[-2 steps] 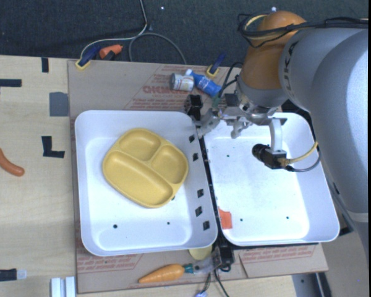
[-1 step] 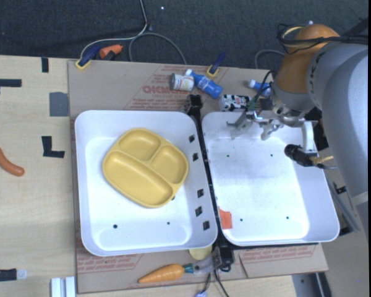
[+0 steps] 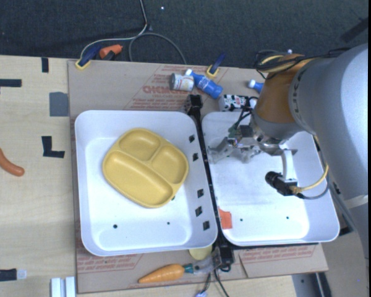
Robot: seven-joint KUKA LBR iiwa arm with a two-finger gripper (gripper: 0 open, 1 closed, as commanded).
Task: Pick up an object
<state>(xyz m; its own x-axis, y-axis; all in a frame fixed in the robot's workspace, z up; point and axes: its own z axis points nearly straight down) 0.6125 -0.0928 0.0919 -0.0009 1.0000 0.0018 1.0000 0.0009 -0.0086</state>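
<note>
My gripper [image 3: 235, 150] hangs low over the far left part of the right bin [image 3: 309, 228], close to the divider between the bins. Its two grey fingers [image 3: 217, 147] stand spread apart, open, with only white bin floor between them. A small orange piece [image 3: 225, 219] lies at the near left corner of the right bin, well in front of the gripper. A yellow divided plate [image 3: 146, 166] rests in the middle of the left bin [image 3: 93, 228]. The grey arm with its orange band [image 3: 278, 101] comes in from the right and covers the right bin's far right corner.
Outside the bins, a toy carrot [image 3: 162, 273] lies at the front edge and a toy sausage [image 3: 7, 161] on the wooden bench at left. Small bottles [image 3: 195, 82] and clamps [image 3: 99, 53] sit behind the bins. A black cable plug [image 3: 279, 183] hangs over the right bin.
</note>
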